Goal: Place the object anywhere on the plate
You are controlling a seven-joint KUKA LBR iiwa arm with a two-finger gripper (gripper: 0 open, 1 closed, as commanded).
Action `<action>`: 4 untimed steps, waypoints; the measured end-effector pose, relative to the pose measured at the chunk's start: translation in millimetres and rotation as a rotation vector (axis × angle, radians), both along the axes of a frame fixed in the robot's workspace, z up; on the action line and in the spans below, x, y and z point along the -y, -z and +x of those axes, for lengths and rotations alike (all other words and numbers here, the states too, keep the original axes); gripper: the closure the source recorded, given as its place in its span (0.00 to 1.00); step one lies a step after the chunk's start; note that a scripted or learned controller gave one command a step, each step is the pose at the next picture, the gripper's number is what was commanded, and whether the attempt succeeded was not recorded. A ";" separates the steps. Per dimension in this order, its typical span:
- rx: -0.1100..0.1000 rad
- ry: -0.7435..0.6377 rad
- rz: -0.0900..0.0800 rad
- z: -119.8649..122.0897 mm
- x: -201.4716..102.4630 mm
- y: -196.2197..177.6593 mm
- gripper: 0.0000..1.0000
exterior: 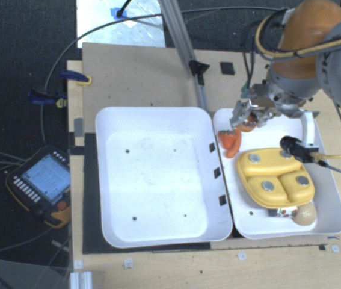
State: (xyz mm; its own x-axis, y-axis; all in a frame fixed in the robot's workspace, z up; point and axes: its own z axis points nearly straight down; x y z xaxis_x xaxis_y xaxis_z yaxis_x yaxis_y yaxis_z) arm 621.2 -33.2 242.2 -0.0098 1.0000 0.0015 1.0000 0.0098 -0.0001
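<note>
A yellow plate (276,168) with three compartments lies in the right bin (332,212). An orange, carrot-like object (230,142) rests on the bin floor by the bin's left wall, just left of the plate's far corner. My gripper (246,118) hangs directly above and slightly right of this orange object, very close to it. A bit of orange shows at the gripper's tip, and I cannot make out whether it is gripped.
A beige ball (305,215) and a small red-and-white item (282,211) lie at the plate's near edge. The left bin (152,173) stands beside it. A black cable plug (291,144) hangs over the plate's far right corner. A metal pole (182,38) slants in behind.
</note>
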 end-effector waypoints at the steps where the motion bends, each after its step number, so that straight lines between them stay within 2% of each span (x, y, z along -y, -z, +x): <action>1: -0.001 -0.001 0.001 -20.8 -60.1 5.5 1.00; 4: -0.001 0.000 0.001 -53.3 -212.5 30.1 1.00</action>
